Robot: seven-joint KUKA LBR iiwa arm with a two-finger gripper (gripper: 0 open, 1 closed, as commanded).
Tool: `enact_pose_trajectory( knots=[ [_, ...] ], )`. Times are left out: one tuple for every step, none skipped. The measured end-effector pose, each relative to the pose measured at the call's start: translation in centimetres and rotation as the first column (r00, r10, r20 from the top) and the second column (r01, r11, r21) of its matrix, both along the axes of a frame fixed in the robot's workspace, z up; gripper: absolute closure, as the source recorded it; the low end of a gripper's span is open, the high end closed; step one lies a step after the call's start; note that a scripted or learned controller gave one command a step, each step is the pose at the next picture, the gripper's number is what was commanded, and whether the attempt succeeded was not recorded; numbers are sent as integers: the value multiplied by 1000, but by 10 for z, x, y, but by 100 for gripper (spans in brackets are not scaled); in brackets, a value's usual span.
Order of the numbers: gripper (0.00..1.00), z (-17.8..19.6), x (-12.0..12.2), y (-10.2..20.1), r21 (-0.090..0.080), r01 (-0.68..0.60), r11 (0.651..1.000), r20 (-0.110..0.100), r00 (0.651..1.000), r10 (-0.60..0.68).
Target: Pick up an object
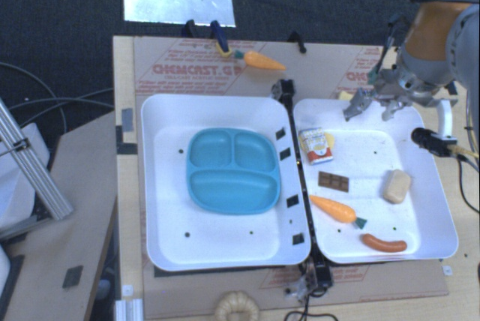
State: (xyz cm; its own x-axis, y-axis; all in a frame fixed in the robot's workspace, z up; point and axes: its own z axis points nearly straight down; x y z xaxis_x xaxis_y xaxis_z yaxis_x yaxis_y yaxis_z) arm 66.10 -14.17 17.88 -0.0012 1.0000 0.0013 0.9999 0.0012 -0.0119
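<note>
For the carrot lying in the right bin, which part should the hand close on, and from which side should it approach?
Probably the thick orange middle of the carrot, approached from straight above. It lies flat on the right bin floor, slanted, tapering toward its green tip, so the fingers should straddle its narrow width, across the long axis. The chocolate bar sits close by, so stay clear of that side.

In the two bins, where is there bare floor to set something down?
Left bin: a bare strip all around the blue plate. Right bin: bare between the carton and bread piece; crowded around the chocolate, carrot and sausage.
</note>
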Motion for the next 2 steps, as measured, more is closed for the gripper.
enact_pose_trajectory(
  knots=[
    [0, 9, 3, 0, -2, -2, 1000, 13, 1000, 2],
    [0, -36, 10, 6, -2, -6, 1000, 11, 1000, 6]
  ],
)
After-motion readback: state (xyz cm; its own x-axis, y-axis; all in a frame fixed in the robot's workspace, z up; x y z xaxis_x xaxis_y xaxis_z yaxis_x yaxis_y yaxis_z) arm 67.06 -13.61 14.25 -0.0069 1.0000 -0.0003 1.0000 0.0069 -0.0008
